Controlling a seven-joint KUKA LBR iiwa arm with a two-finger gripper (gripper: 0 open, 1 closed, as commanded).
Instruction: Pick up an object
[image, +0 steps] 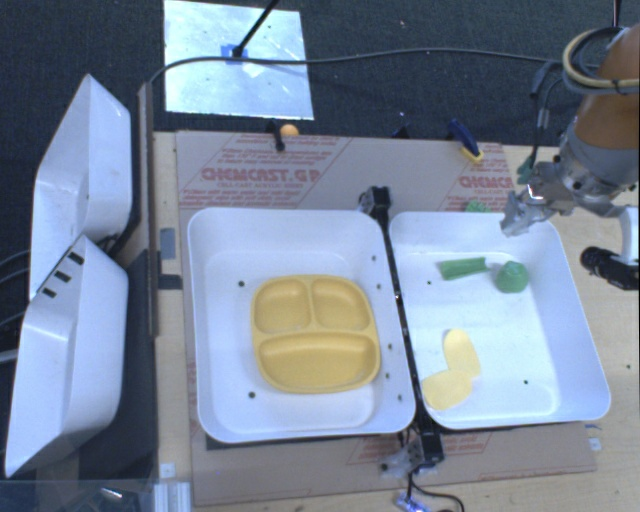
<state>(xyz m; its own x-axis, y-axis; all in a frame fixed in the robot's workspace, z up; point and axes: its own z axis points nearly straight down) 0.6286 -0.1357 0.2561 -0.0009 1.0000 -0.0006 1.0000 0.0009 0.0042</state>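
In the right bin (560, 400) lie a green toy with a stick-like handle and a round head (488, 271) near the back, and a flat pale yellow piece (453, 368) near the front. The left bin (215, 400) holds a yellow divided plate (315, 332). My gripper (520, 215) hangs over the right bin's back right corner, above and to the right of the green toy, apart from it. Nothing shows between it and the bin floor.
Both bins rest on a cardboard sheet (300, 165). Two spare white bins (75, 290) lean at the far left. A shiny metal sheet (235, 58) lies at the back. Blue-and-yellow clamps (465, 140) and cables sit behind the bins.
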